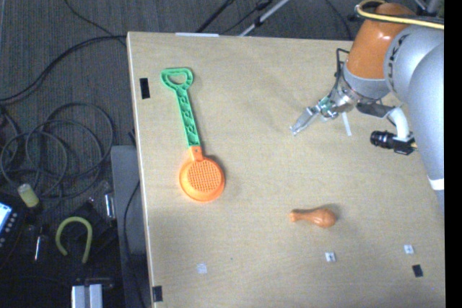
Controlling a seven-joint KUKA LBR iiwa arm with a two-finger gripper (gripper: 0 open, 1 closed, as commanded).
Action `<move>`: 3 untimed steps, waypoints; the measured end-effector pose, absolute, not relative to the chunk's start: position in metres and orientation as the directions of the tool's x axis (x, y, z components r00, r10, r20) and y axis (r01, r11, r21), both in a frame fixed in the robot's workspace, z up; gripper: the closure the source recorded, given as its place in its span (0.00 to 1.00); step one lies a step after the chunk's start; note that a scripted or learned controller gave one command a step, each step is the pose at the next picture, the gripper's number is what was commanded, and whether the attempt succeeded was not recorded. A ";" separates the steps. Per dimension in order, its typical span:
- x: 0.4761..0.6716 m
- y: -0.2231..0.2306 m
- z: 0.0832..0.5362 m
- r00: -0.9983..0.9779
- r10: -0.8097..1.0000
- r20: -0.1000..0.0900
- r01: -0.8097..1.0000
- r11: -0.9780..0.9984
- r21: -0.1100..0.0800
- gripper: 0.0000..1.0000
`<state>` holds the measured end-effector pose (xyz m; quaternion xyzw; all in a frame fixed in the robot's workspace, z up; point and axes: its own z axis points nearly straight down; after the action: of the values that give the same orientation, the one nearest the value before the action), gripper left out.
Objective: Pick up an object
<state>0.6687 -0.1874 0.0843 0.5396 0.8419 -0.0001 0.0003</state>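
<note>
Gripper (307,120) at the grey-and-orange arm's tip hovers over the tan bench top (253,68), fingers slightly spread and holding nothing. A green-handled orange strainer (193,148) lies well to its left; an orange drumstick-shaped toy (315,216) lies below it. No legible writing shows.

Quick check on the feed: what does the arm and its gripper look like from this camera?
The arm is light grey and rounded, with a glossy orange band above the wrist. A thin yellow cable loops over the orange part. A short black cylindrical fitting sticks out below the wrist. The gripper is small, slim and metallic silver, with a touch of green at its base.
</note>
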 end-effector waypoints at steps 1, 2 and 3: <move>0.669 -0.187 0.084 -0.418 0.909 -0.001 0.909 0.418 0.000 0.00; 0.669 -0.187 0.084 -0.418 0.909 -0.001 0.909 0.418 0.000 0.00; 0.669 -0.187 0.084 -0.418 0.909 -0.001 0.909 0.418 0.000 0.00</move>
<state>0.6687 -0.1874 0.0843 0.5396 0.8419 -0.0001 0.0003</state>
